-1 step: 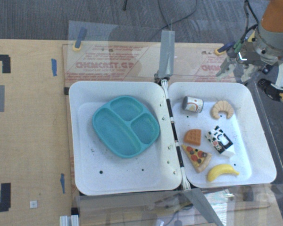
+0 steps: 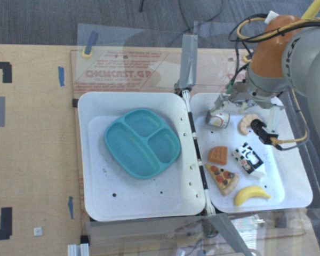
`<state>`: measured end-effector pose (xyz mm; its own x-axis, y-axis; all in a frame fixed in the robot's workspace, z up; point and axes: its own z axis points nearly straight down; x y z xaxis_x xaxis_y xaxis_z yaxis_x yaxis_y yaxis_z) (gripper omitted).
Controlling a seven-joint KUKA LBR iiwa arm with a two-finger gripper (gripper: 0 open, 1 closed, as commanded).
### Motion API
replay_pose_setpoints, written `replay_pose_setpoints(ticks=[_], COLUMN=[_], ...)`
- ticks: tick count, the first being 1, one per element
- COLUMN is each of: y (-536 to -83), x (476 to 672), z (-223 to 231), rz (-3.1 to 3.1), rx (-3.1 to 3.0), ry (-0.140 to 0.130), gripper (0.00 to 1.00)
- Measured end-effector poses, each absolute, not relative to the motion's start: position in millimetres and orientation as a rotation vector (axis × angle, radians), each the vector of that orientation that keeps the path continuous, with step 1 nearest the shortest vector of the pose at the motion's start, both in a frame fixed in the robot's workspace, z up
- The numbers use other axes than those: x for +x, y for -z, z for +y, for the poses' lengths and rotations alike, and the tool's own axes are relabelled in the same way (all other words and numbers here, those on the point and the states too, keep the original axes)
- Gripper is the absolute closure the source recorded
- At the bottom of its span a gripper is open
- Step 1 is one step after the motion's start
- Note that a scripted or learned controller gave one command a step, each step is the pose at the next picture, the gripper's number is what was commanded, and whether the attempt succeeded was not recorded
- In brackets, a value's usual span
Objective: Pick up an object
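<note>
Nothing lifted yet, as far as can be judged. Arm (image 2: 288,52) reaching in from the right, over the far end of the right bin (image 2: 296,196). Hand (image 2: 240,97) low above that bin's far corner, partly masked by wrist and cables; whether released or clenched, impossible to tell. Nothing seen gripped.

All candidates resting on the right bin floor: can (image 2: 218,120) on its side, just beside the hand; croissant (image 2: 248,122) close by to the right, next to a black cable end; waffle (image 2: 218,155), pizza slice (image 2: 223,177), carton (image 2: 248,159) and banana (image 2: 250,194) further toward the near side, apart from the hand. Left bin (image 2: 96,196) holding just a teal tray (image 2: 143,142), well away from the arm.

Likely stage: approach, probably aimed at the can or the croissant. Left to do: settle over one item, close on it, raise it free of the bin.
</note>
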<state>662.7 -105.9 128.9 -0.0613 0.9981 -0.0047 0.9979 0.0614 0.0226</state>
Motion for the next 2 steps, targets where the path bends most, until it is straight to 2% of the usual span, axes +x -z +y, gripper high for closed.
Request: replay_pose_setpoints(ticks=[1,2], y=[-119.5,-115.2], x=[664.8,674.8], z=[-103.8,-100.5], rz=[2.266,2.353], rx=[2.137,2.02], ry=[-0.034,-0.036], gripper=[0.0,0.0])
